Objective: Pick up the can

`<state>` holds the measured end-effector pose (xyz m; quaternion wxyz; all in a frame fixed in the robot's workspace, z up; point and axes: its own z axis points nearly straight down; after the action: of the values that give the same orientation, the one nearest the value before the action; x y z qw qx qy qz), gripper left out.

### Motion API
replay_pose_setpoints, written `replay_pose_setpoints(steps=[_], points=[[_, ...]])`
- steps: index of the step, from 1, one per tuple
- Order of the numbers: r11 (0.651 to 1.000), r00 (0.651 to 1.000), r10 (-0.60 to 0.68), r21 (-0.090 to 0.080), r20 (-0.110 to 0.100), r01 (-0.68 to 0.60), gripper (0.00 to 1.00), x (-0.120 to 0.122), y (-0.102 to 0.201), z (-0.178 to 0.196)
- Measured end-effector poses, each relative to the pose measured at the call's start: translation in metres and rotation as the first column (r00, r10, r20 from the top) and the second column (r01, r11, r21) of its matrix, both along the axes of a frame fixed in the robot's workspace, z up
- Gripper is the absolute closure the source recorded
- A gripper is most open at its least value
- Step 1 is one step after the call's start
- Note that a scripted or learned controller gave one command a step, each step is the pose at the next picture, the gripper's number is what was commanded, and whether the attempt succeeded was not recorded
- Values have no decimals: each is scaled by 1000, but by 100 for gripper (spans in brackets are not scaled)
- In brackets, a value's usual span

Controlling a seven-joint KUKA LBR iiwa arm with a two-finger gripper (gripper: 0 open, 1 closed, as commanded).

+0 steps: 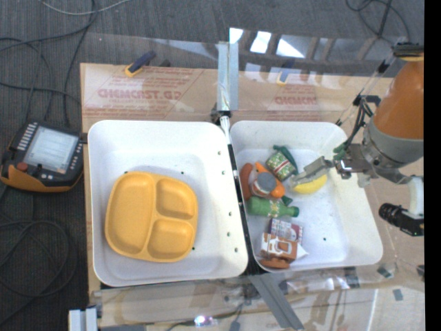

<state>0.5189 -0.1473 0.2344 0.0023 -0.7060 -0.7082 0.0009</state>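
Two shallow white bins sit side by side across the middle of the frame. In the left bin (96,157) lies a yellow divided tray (151,216). In the right bin (358,233), a small heap sits against the left wall: a green-labelled can (279,161) at the top, lying tilted, with a grey-lidded orange item (264,183) just below it, a green bottle (273,208) under that, a yellow banana (311,183) to the right, and a red-and-white carton (281,240) lowest.

The grey arm with its orange band (406,105) enters from the right edge. Its gripper (311,170) stretches leftward, low over the banana and just right of the can. Whether the fingers are spread or closed cannot be told.

A good grasp likely means shifting up and left until the fingers straddle the can's narrow width, staying clear of the banana and the orange item, which crowd it closely.
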Motion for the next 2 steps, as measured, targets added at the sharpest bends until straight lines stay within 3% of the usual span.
replay_pose_setpoints(steps=[1,2], points=[[979,979,-205,0,-2,205,0,69,-10,-116],[983,983,-181,-3,4,181,0,107,19,-151]])
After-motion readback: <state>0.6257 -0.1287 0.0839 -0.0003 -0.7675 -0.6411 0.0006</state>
